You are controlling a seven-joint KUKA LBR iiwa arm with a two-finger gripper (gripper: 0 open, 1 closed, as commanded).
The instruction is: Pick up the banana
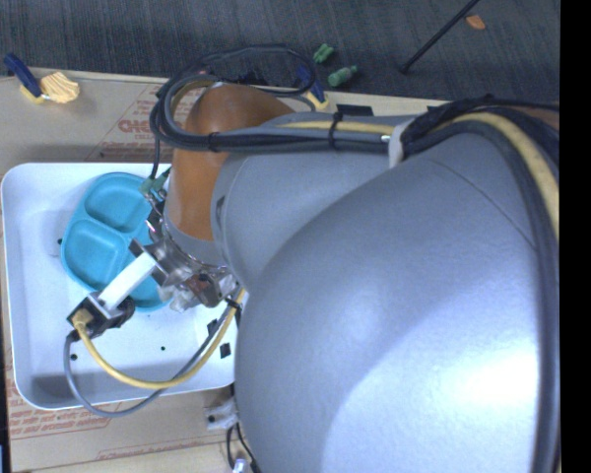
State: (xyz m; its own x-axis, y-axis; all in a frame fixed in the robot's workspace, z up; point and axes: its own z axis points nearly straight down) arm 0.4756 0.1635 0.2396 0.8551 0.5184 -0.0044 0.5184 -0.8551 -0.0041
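My gripper hangs low over the left white bin, just right of a blue moulded dish with rounded compartments. The metal wrist parts overlap the dish's right edge. A white bar with a black end sticks out to the lower left from the wrist. A yellow cable loops from it across the bin floor. The grey arm and its orange band cover the bin's right part and everything to the right of it.
The bin's near wall and left wall lie close to the cable loop. A small yellow and blue item rests on the cardboard bench top beyond the bin. Green bits lie on the dark floor behind.
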